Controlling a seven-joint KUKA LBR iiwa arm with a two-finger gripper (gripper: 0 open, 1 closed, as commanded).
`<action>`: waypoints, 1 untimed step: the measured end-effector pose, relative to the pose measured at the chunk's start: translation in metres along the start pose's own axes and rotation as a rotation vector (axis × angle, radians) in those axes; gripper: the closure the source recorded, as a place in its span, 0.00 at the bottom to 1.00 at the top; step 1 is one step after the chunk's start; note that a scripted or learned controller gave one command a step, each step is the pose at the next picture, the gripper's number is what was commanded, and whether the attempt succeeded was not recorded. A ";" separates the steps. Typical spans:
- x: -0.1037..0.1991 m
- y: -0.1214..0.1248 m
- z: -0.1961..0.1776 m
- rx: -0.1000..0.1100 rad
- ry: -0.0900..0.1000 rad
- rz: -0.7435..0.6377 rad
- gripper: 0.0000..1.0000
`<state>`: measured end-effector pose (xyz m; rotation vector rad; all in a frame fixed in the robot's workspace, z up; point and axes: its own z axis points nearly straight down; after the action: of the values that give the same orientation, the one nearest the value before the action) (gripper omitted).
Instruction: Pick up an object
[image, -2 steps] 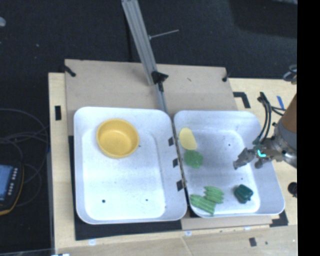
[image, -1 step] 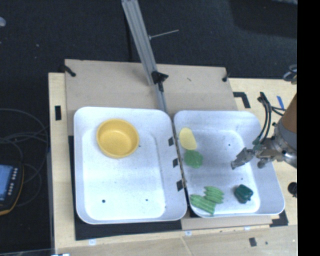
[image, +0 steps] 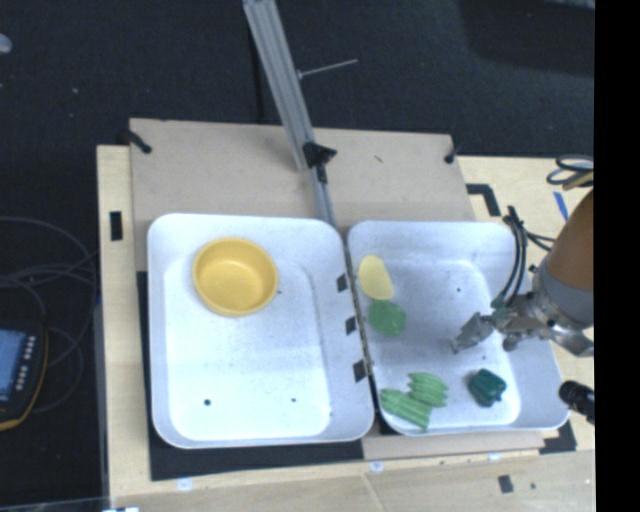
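**Desk:** Item list, near edge first. Any labels?

**Operator:** I can read no writing or brand on anything. Nearest me in the right bin (image: 520, 415): a light green ridged piece (image: 415, 398) by the front wall, in two lobes, one lying just in front of the other. Just beside it to the right, apart from it, a dark teal block (image: 488, 386), small and chunky.

**Desk:** The tool?

**Operator:** The gripper (image: 480, 332) is over the right bin, above and slightly left of the teal block, grey fingers spread apart, nothing between them. The arm comes in from the right; I see its orange band (image: 575, 250) at the frame edge.

**Desk:** Further back?

**Operator:** A round mid-green lump (image: 387, 319) near the right bin's left wall. Touching it on the far side, a pale yellow oval piece (image: 375, 277), smooth. In the left bin (image: 165, 330), a yellow bowl (image: 235, 276), upright, in the far left quarter, well apart from all else.

**Desk:** Beyond the bins?

**Operator:** A tan board (image: 220, 165) under both bins, and a grey metal rail (image: 285, 85) running from the far edge down to the gap between them.
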<state>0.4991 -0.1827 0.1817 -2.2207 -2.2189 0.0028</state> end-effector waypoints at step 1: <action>0.000 0.005 0.060 0.002 0.001 0.000 0.00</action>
<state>0.5043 -0.1824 0.1213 -2.2191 -2.2181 0.0038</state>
